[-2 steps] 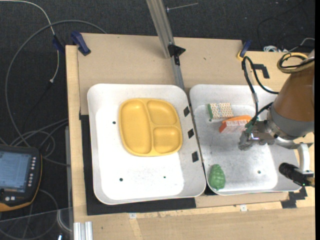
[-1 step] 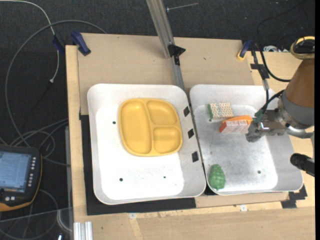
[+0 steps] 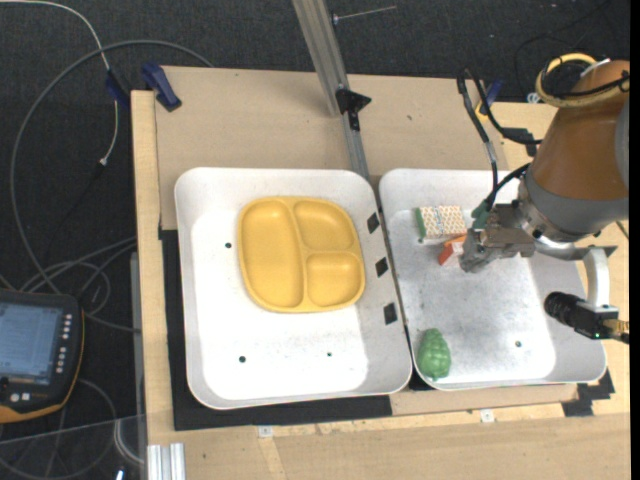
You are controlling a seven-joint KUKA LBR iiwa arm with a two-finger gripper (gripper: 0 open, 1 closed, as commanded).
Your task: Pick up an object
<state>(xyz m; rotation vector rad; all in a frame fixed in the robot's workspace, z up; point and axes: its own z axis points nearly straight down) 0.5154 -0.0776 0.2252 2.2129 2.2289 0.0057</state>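
My gripper [image 3: 470,258] hangs low over the upper middle of the right bin [image 3: 500,348]. Right at its tip lies a small red-orange object [image 3: 449,252], partly hidden by the gripper. Just up and left of it rests a pale patterned block [image 3: 440,222] with a green edge. A green lumpy object [image 3: 434,353] sits near the right bin's front left corner. I cannot see whether anything is between the fingers.
The left bin [image 3: 215,348] holds a yellow divided plate [image 3: 300,252] in its upper middle. A metal pole [image 3: 325,43] slants down to the gap between the bins. The lower right of the right bin has bare floor.
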